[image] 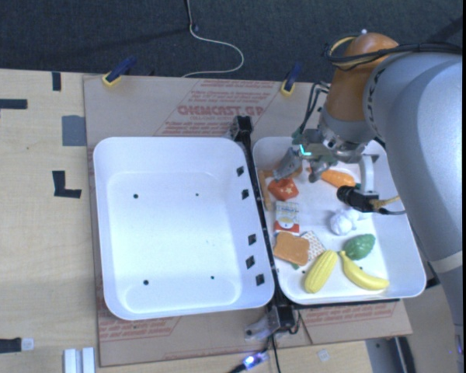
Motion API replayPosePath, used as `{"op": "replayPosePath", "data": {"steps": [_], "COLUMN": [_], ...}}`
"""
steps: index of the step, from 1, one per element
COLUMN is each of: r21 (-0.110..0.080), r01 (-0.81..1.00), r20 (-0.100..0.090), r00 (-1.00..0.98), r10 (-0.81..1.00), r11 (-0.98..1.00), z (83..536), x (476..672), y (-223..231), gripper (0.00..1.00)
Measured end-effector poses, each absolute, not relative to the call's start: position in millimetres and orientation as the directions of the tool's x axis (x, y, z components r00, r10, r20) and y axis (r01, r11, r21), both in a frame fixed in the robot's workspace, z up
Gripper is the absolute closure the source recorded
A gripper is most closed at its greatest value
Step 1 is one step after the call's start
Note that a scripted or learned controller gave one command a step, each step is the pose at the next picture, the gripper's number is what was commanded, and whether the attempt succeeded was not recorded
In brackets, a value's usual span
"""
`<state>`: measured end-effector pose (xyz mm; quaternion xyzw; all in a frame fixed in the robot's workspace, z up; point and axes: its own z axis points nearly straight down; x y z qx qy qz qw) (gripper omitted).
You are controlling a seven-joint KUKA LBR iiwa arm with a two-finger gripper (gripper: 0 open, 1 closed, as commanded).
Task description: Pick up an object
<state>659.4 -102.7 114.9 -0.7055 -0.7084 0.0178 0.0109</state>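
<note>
Camera view: the arm [408, 123] fills the right side and reaches down over the far end of the right bin [404, 282]. The left bin [171, 224] sits just beside it. The gripper [309, 158] hangs low at the right bin's far-left corner, near a red toy [283, 188] and an orange carrot [339, 178]. Whether the claw is open, or has anything in it, I cannot tell; the wrist hides it.

The other toys lie toward the near end: toast [291, 249], corn [321, 271], a banana [363, 274], a green piece [359, 246] and a small white piece [342, 224].

The red toy looks the likeliest target. To grasp well, centre over it, keep off the bin wall, descend straight, then close before lifting.
</note>
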Motion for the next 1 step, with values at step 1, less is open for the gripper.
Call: {"op": "replayPosePath", "data": {"steps": [1], "r21": [-0.045], "r01": [0.999], "r20": [-0.008], "r00": [-0.004], "r10": [1.0], "r11": [0.004], "z": [121.8], "x": [658.9], "y": [-102.3], "gripper": [1.0]}}
